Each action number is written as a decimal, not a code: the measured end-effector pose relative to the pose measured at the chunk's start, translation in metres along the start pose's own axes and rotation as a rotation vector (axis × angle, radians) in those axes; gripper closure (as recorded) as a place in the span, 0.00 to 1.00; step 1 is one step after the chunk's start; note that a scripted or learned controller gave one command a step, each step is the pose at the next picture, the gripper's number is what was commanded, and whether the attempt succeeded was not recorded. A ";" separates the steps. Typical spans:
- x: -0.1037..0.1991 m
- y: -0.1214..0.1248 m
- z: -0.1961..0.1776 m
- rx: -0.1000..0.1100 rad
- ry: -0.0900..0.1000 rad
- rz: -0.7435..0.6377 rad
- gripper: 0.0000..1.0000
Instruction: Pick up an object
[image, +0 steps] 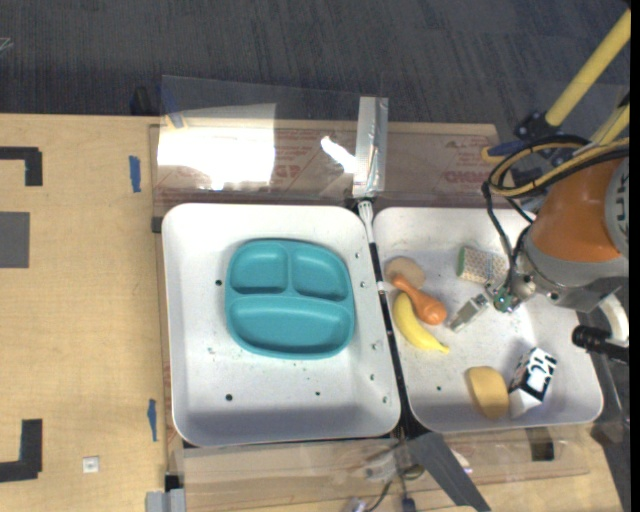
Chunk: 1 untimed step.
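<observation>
— Gripper: where do we find it, and what is it doing?
— We see it low in the right bin, at the end of the grey arm with its orange band. Whether it is spread or clamped we cannot tell. We see nothing held in it.
— What lies around it?
— Just beside its tip, on the side away from the arm, lie an orange carrot and a yellow banana, touching each other. A speckled green sponge lies near, on the gripper's far side. A tan block lies on its near side, further off. Well beyond the carrot, in the left bin, rests a teal plate.
— How do we pick well?
— We judge the banana or carrot the closest choice. We would centre over one alone, across its narrow width, and go fully down before closing, since the pair touch and one could be nudged aside.
</observation>
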<state>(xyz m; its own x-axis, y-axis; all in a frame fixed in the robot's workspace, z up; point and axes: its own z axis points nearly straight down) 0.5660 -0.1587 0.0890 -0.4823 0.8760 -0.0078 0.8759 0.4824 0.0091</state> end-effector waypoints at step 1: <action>-0.015 0.061 0.003 0.051 0.026 0.139 0.00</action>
<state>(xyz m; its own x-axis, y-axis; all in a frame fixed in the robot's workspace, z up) 0.6267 -0.1422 0.0862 -0.3557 0.9344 0.0164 0.9335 0.3561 -0.0424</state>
